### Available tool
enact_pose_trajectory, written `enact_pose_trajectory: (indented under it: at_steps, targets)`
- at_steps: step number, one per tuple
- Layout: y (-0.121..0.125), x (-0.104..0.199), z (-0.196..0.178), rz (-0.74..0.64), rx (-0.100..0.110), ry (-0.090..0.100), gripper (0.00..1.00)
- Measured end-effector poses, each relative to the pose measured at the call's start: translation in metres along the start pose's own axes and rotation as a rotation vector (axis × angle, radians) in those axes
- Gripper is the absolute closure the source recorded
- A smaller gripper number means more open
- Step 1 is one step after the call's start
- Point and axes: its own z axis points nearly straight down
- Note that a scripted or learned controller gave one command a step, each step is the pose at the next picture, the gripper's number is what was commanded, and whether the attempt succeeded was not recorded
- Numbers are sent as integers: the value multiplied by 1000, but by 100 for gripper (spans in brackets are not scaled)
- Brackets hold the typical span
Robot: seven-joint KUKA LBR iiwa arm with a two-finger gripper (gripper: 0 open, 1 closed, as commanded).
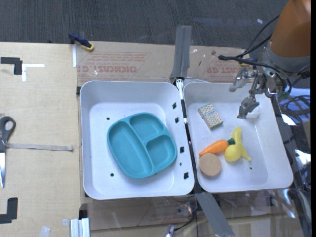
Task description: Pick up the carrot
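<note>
The carrot [215,146] is small and orange with a green top. It lies on the floor of the right bin [276,177], pointing left and a little toward me. My gripper [248,106] hangs over the far right part of that bin, up and to the right of the carrot and well apart from it. Nothing is visibly held in it.
A yellow squash-like toy [236,150] touches the carrot's green end, and a tan round disc [211,165] lies just in front of it. A patterned block [210,116] sits farther back. The left bin [91,181] holds a blue divided plate [142,144]. Scissors [5,132] lie on the bench at the left.
</note>
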Motion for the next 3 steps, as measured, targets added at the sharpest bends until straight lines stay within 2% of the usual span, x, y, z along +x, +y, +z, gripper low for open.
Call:
enact_pose_trajectory:
  at_steps: [1,2,3]
  targets:
    - [32,63,119,-70,0,2,0]
    - [26,104,138,24,0,0,0]
    - [27,101,127,20,2,-8,100]
